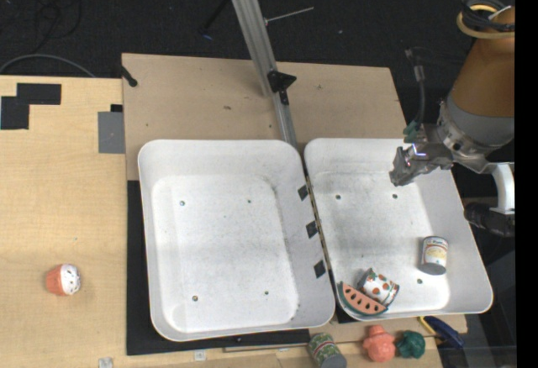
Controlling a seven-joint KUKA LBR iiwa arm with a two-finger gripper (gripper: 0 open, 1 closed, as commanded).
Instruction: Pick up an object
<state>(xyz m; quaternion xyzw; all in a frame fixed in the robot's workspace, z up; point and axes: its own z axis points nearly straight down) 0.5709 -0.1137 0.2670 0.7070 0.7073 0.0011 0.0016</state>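
Far to the left, on the pale wood-grain bench, one small round orange-and-white toy lies by itself, well apart from everything else; it looks smooth and ball-like, with a white face patch. Next come the two shallow white bins, both rounded at the corners and speckled with dark flecks. In the left bin only a few small dark dots mark its floor. A ribbed grey metal rail slants down from the top toward the seam between the bins, where three black clips sit in a row. The right bin holds three things near its lower edge: a flat watermelon-slice toy, red with a green rind, resting at the bottom rim; a small rounded white toy with red and green marks touching it just above; and one short cylindrical can with a pale label, standing apart to the right. Below the bins, off the rim, lie a dark patterned cylinder, a lumpy salmon-pink toy and a bumpy dark green one, three in a row. At the right, the gripper, grey metal, hangs over the upper part of the right bin, well apart from those objects; whether its hand is wide or narrow I cannot tell.
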